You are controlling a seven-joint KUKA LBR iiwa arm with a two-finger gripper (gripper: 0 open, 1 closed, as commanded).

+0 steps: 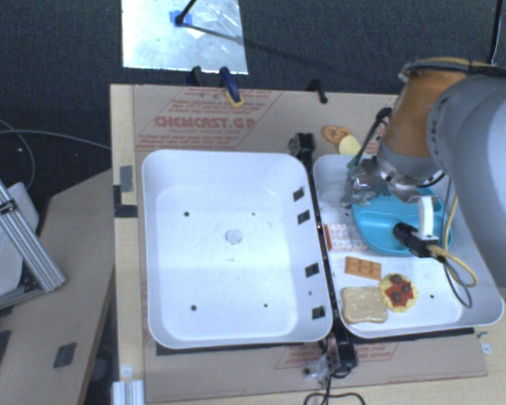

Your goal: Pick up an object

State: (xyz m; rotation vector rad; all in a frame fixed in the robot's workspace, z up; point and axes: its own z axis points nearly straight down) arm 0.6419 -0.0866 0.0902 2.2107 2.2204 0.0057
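Note:
My gripper hangs low over the back left part of the right bin, at the left edge of a turquoise bowl-like object; whether it touches it I cannot tell. The arm covers the bowl's far side. Towards the front of that bin lie a red-and-white packet, an orange waffle piece, a slice of toast and a small round pizza-like piece.
The left bin holds a small grey disc. Behind the right bin, on the bench, lie a yellow and an orange toy food piece. A black divider with clips runs between the bins.

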